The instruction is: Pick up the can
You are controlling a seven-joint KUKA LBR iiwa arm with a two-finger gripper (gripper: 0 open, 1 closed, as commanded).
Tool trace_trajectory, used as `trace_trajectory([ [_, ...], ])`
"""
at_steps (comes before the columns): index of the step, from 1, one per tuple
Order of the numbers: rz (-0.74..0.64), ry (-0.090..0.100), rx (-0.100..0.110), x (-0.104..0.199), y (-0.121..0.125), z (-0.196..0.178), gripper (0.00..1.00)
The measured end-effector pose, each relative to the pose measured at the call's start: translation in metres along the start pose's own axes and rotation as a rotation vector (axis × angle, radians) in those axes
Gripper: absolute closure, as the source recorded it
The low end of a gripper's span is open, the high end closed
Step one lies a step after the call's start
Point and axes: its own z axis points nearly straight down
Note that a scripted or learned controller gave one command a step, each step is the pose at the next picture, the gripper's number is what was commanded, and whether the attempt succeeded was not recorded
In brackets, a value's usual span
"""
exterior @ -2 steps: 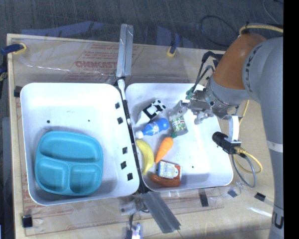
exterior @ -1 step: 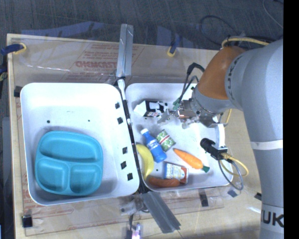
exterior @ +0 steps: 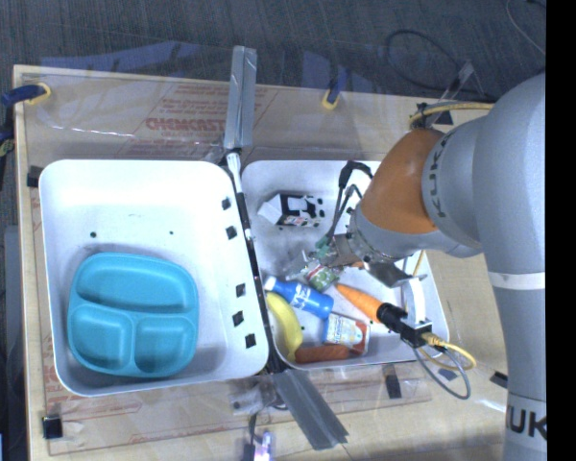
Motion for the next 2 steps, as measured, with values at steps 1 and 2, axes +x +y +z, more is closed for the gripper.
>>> trace_trajectory([
  [1, -0.006, 0.000, 0.003, 0.000, 0.001, -0.008, 1.00],
  [2, 0.002, -0.002, -0.002, -0.019, 0.052, -0.107, 1.00],
])
